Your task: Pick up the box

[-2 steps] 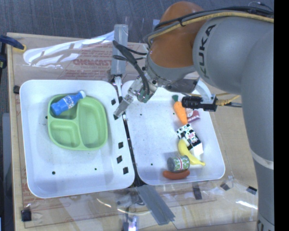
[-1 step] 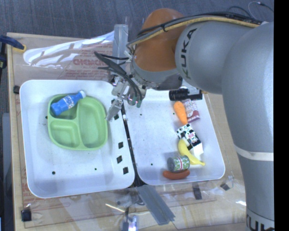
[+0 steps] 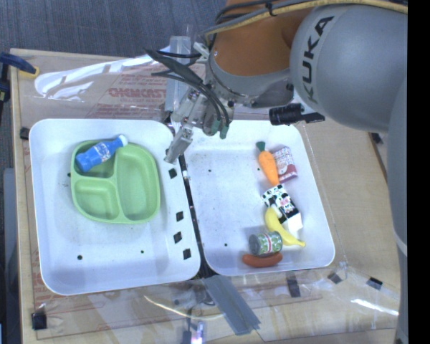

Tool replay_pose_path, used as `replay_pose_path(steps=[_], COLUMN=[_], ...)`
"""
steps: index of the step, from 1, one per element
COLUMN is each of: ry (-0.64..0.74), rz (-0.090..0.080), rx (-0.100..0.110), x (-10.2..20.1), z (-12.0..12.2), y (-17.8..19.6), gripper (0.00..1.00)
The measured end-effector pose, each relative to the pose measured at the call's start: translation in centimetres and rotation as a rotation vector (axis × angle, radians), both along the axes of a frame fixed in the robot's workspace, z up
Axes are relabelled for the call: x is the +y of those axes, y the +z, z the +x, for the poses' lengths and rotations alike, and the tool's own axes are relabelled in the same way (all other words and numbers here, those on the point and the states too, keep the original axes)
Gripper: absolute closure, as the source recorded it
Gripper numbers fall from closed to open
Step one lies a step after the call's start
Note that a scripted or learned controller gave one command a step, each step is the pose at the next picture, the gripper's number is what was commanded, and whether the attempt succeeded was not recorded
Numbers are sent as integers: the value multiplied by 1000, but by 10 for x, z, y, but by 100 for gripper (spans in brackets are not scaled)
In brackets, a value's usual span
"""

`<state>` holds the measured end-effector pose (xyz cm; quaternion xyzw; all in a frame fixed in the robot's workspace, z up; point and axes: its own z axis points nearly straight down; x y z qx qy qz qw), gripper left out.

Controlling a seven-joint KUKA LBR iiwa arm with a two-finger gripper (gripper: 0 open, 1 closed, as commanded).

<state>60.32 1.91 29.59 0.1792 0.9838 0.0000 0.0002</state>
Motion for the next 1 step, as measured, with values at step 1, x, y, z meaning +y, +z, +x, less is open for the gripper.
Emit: replay_pose_path(steps=[1], ry=[189], rz=[0], rx=[4], x=[22], z=[-7], y=[2], gripper=[0])
